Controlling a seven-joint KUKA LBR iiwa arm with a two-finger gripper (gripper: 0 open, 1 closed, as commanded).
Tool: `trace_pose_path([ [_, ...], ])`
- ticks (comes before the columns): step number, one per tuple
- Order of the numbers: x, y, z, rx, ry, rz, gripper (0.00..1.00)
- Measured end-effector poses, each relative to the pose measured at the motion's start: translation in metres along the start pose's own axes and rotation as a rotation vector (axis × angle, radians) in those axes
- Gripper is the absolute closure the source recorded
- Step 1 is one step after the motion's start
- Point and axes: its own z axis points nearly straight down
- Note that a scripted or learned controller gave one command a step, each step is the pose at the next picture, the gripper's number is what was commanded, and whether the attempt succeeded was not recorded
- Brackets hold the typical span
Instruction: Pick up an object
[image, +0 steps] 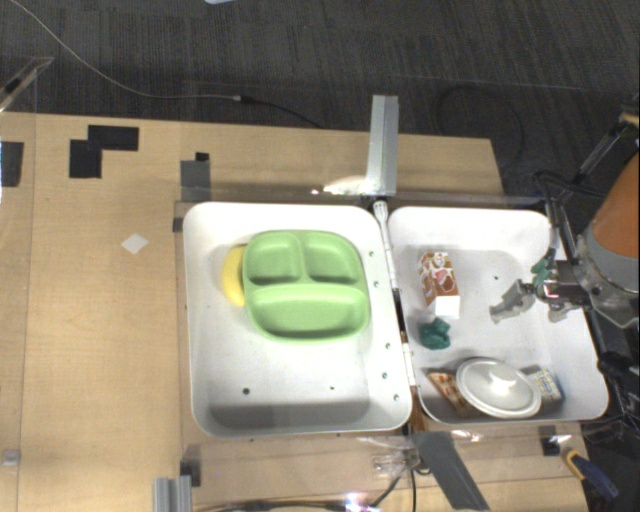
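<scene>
My gripper (533, 303) hangs over the right side of the right bin (490, 235), reaching in from the right. Its fingers stand open with nothing between them. To its left lies a brown and white snack packet (438, 279). A small teal object (434, 334) sits just below the packet. Along the front of this bin rests a round silver lid (497, 388), with a brownish item (444, 388) at its left and a small packet (545, 382) at its right. The gripper touches none of these.
The left bin (290, 400) holds a green divided plate (304, 283) with a yellow object (233, 277) partly tucked under its left edge. A metal post (383, 145) stands behind the seam between the bins. Wooden bench extends to the left.
</scene>
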Motion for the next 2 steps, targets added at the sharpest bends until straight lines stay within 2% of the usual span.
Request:
trace_pose_path([
  [1,0.0005,0.0015,-0.0077,0.004,0.001,-0.005,1.0],
  [2,0.0005,0.0015,-0.0077,0.004,0.001,-0.005,0.0],
])
